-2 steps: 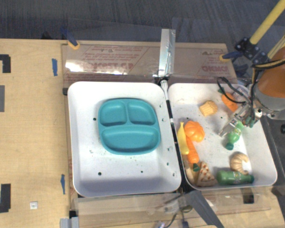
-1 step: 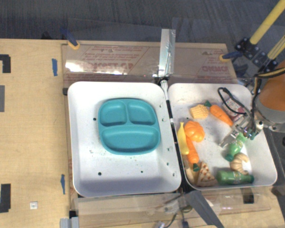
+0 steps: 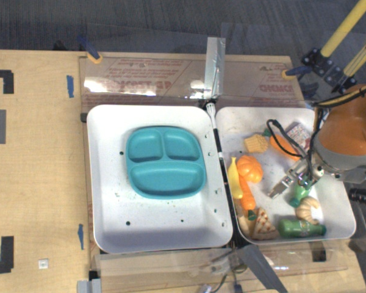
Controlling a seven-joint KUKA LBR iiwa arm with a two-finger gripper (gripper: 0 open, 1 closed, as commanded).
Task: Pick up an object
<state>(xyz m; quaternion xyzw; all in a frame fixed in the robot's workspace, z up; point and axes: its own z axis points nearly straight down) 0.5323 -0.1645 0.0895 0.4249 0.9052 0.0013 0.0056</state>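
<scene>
We see the tool [image 3: 291, 183] low in the right bin [image 3: 348, 221], a metal-looking two-finger end under the grey wrist and orange band. Its fingers point toward the left of the view and down, and they look parted with nothing between them, so we judge the tool released.

No single object is set for us, so the nearest ones matter most. A small green piece [image 3: 299, 194] lies just beside the tool on its lower right, perhaps touching; we cannot tell. Just below that sits a tan croissant-shaped toy [image 3: 308, 209], curved and matte. Along the bin's lower rim lies a green bottle-like piece [image 3: 300, 227], its long axis running left to right, so a grasp across its narrow width would suit it, in our judgement.

To the left of the tool, well within reach, an orange rounded toy [image 3: 250, 168] rests against a yellow banana-like piece [image 3: 233, 179], with an orange carrot shape [image 3: 246, 195] running down toward a waffle-textured cone [image 3: 260, 220]. These look like smooth moulded plastic, crowded together and likely to slip.

The left bin [image 3: 104, 163] holds a teal divided plate [image 3: 166, 162], smooth and shallow. The surface [image 3: 36, 163] is pale wood.
</scene>
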